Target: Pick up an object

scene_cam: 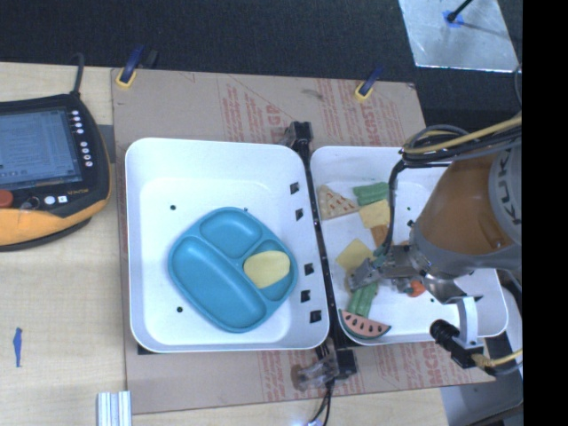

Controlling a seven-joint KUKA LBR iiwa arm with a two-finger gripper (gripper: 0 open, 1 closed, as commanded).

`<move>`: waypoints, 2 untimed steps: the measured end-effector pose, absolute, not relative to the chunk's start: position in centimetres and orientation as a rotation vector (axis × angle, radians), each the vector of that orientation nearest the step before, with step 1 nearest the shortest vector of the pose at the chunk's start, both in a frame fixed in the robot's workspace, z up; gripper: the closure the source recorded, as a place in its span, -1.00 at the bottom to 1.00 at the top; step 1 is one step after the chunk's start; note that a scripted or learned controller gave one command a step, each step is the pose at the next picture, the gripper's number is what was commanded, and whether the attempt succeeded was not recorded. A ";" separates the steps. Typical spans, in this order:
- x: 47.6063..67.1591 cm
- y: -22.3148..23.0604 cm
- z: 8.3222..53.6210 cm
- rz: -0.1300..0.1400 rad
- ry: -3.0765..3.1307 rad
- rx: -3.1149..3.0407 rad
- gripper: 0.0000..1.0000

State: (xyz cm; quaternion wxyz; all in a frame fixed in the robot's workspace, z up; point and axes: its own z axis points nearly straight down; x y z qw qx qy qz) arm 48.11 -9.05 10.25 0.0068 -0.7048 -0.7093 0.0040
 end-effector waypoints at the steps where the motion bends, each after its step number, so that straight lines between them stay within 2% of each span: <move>1: 48.4 -9.4 11.8 0.006 -2.225 -2.214 1.00; 2: 54.6 -4.7 19.7 -0.010 -2.237 -2.214 1.00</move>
